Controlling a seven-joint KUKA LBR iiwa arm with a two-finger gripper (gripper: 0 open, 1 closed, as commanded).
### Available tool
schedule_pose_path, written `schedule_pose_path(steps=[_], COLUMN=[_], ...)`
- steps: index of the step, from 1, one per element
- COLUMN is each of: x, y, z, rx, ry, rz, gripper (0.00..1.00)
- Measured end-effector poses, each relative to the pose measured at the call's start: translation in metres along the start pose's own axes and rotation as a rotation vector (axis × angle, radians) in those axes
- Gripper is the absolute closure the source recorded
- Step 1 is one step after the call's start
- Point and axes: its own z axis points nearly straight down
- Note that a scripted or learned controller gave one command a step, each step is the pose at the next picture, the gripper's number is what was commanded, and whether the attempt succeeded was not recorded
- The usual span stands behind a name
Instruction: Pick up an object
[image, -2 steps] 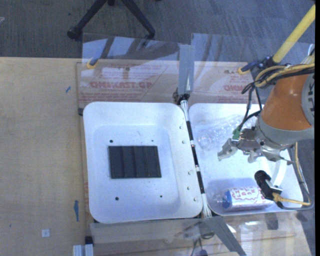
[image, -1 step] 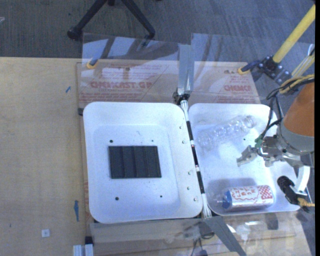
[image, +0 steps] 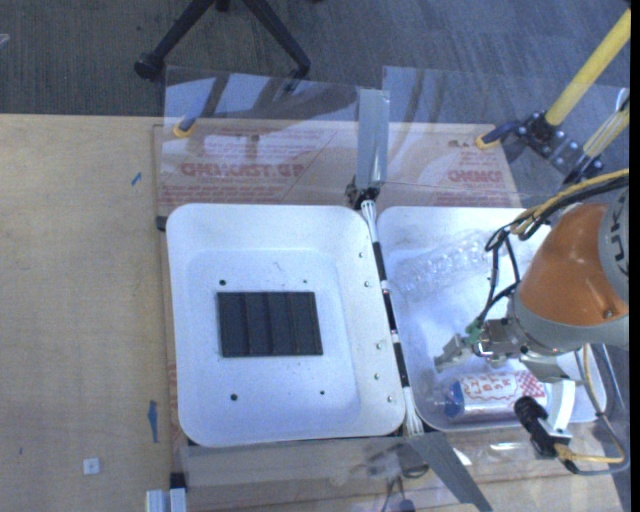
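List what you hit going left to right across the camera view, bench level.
Bare wooden bench → left white bin → dark ribbed panel lying in it → divider between the bins → right white bin → clear crinkled plastic → red-and-white packet → grey arm with orange band.

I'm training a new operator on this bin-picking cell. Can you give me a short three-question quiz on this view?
1. True or false: the dark ribbed panel lies in the left bin.
2. Which bin is the arm reaching over? A) left bin B) right bin C) neither
3. Fill in: the small tube with a blue cap lies near the ____ edge of the right bin in the picture, just below the hand.

Key:
1. True
2. B
3. Bottom
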Motion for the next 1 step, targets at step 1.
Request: schedule_pose_path(steps=[1], x=[-0.0790], y=[0.0006], z=[-0.0213], rx=[-0.005], ry=[-0.003], rz=[-0.128], gripper=[0.00])
